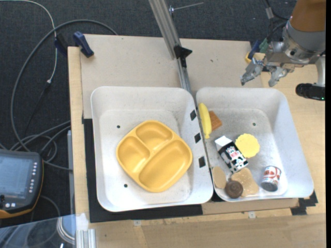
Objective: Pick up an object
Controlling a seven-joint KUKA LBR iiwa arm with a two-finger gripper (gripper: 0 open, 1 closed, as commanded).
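Observation:
My gripper [262,74] hangs above the far edge of the right bin [289,119], its two fingers spread apart with nothing between them. Below it in that bin lie a yellow banana [205,120], an orange-brown piece [214,121], a black-and-white box [231,153], a yellow round piece [248,145], a small red-and-white can [271,177], a tan slice [247,182] and a dark brown disc [234,189]. All of them sit apart from the gripper, toward the near side.
The left bin [103,119] holds a yellow divided plate [154,155]. A metal rail [169,31] slants down to the gap between the bins. A blue clamp [83,43] sits at the bench's far left corner. A tablet [19,180] lies off the bench at left.

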